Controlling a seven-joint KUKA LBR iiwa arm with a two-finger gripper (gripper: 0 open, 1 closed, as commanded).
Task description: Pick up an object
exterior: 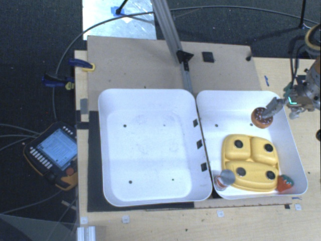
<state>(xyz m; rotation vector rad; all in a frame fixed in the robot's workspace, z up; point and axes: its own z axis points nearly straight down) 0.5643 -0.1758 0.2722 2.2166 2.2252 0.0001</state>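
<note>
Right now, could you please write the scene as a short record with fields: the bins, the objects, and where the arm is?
left bin: white, shallow
right bin: white, holds four objects
yellow moulded tray: middle of right bin, black spots on top
brown round object: far part of right bin
small grey object: near edge, beside the yellow tray
red object: near right corner
gripper: reaching in from the right, right at the brown round object

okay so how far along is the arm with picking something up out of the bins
Early stage. Done: the gripper has reached into the right bin and sits over the brown donut-like piece near its far corner. In hand: nothing visibly lifted; the piece looks to lie on the bin floor. Left: the grasp and lift. The yellow tray, grey piece and strawberry-like toy lie untouched.
</note>
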